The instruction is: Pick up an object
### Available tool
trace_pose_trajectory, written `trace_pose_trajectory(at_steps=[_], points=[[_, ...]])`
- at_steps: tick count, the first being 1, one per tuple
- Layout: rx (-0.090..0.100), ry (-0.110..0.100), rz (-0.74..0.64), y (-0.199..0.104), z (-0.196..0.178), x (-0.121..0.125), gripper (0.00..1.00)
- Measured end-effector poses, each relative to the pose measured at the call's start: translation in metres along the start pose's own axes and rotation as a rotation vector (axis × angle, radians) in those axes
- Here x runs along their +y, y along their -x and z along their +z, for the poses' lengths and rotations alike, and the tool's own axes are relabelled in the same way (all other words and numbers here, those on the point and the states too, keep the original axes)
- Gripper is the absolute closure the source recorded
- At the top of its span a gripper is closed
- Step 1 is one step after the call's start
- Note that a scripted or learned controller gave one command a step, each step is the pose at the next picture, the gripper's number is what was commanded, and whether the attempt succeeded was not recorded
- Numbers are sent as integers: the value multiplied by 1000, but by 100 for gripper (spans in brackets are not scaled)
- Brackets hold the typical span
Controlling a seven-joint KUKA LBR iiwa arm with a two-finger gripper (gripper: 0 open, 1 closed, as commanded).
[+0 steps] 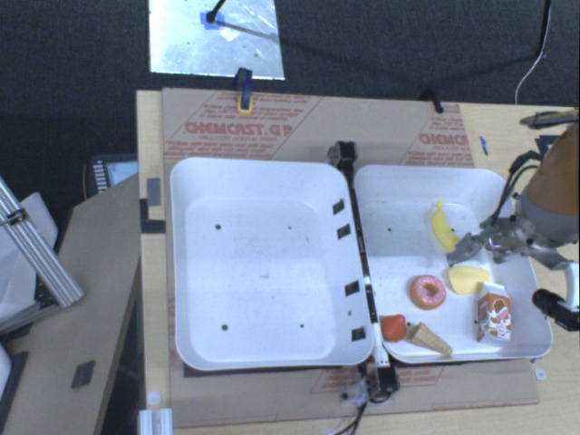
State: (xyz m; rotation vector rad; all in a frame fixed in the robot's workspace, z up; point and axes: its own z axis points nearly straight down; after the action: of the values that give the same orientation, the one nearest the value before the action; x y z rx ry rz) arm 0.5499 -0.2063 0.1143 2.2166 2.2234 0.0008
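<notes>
Board point(272, 127) printed "CHEMCAST GP", carton point(494, 316) label unreadable

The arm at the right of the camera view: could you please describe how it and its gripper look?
The arm has an orange band above a grey wrist section, and thin dark cables loop beside it. The gripper is built of grey metal and dark parts, with slim metallic fingers at its end. The blur hides any markings.

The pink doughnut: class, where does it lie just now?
The pink doughnut lies in the right bin, near its front, between the red piece and the yellow wedge.
</notes>
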Motion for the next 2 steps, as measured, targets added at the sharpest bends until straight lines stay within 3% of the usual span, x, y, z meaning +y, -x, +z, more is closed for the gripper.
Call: trace_pose_trajectory(at_steps=[2], points=[[0, 0, 0, 0, 0, 0, 0]])
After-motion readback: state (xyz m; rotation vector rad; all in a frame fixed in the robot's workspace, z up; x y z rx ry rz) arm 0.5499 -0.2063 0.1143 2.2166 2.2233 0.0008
